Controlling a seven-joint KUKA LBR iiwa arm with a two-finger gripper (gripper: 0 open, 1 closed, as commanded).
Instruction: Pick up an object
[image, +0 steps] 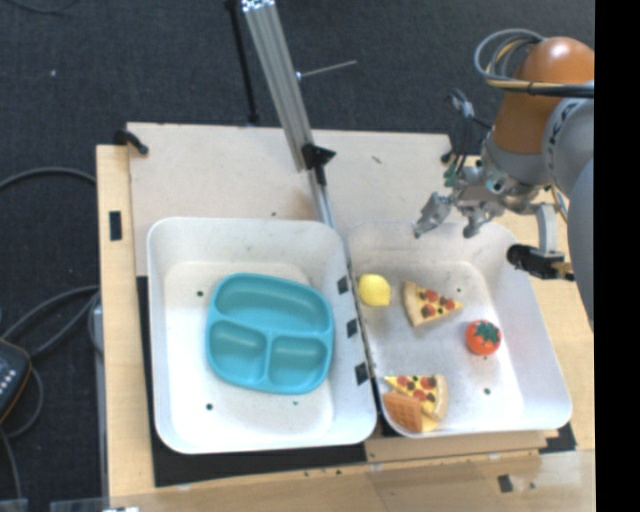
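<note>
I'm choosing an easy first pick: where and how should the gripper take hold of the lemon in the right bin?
Probably straight from above, fingers closing across the lemon's middle. It is small and rounded, so any width suits, but it lies close to the bin's left wall; setting the fingers along that wall, not against it, looks safer. The pizza slice on its other side lies apart. The gripper hovers over the bin's far edge.

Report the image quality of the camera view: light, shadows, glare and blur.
Camera view: even, soft light; the white right bin is bright but not blown out; faint shadows sit under the lemon and tomato; the gripper is slightly soft, its fingers hard to read; the blue tray stays sharp.
</note>
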